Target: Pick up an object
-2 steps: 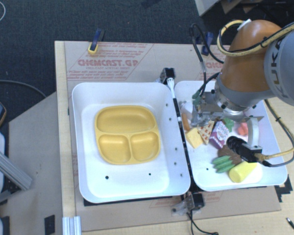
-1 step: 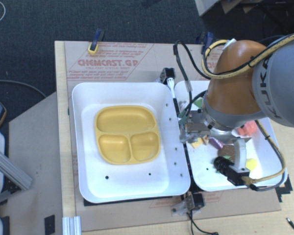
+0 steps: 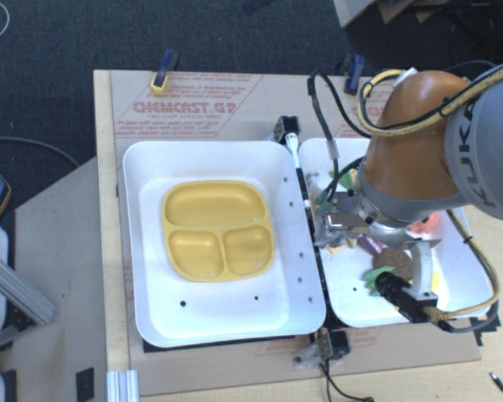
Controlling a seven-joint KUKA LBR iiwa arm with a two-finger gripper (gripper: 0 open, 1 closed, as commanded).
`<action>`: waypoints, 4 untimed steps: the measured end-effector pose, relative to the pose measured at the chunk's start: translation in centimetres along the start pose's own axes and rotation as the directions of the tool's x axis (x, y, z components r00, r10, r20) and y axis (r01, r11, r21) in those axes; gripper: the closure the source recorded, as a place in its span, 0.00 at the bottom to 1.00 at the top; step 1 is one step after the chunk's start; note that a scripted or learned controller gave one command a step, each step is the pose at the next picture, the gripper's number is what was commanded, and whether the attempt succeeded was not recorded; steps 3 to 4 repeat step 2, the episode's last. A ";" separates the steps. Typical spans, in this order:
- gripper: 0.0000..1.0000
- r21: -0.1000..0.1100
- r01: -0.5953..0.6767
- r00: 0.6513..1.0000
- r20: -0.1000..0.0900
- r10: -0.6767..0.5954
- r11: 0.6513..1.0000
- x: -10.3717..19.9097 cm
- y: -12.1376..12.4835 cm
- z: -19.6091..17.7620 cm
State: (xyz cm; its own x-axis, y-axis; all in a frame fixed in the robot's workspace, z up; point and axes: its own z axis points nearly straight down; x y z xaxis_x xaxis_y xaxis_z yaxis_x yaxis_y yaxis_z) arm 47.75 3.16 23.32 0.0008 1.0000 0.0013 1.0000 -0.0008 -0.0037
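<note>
My gripper (image 3: 339, 224) reaches down into the right bin (image 3: 465, 287), near its left wall, under the orange wrist band (image 3: 411, 136). The arm hides most of what lies in that bin. Around the arm I see bits of small objects: a green piece (image 3: 375, 278), a brown piece (image 3: 394, 260), a purple piece (image 3: 370, 244), an orange-pink piece (image 3: 427, 222) and a yellow strip (image 3: 436, 275). Nothing shows plainly between the fingers.
The left bin (image 3: 147, 249) holds a yellow three-compartment plate (image 3: 218, 229). A black divider rail (image 3: 306, 216) runs between the bins. Cables loop over the arm and along the right bin's front edge (image 3: 453, 321). Blue and yellow clamps sit at the bench's back edge.
</note>
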 end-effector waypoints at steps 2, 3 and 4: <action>1.00 0.003 -0.001 1.000 0.001 0.001 1.000 0.1 0.8 2.0; 1.00 0.003 -0.001 1.000 0.001 0.001 1.000 0.1 0.8 2.0; 1.00 0.003 -0.001 1.000 0.001 0.001 1.000 0.1 0.8 2.0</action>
